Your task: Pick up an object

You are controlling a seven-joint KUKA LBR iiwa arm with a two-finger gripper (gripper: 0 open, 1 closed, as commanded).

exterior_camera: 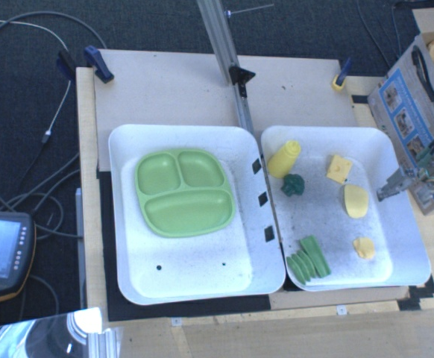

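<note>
The right bin (396,271) holds several toy foods. A yellow bottle (283,159) lies at its upper left, with a dark green broccoli piece (293,186) just below it. A yellow cheese wedge (339,168) and a yellow lemon-like oval (356,201) sit toward the right. A small yellow piece (364,247) lies lower right, and a green ribbed pod bunch (309,258) rests at the bottom left. My gripper (393,187) sits at the bin's right rim, just right of the oval and not touching it, with nothing seen in it.
The left bin (127,274) carries a green divided plate (184,192). A slanted metal pole (218,21) rises behind the bins. Printed boxes and clutter (414,103) crowd the bench's right edge. A pendant screen (1,256) and cables lie on the floor at left.
</note>
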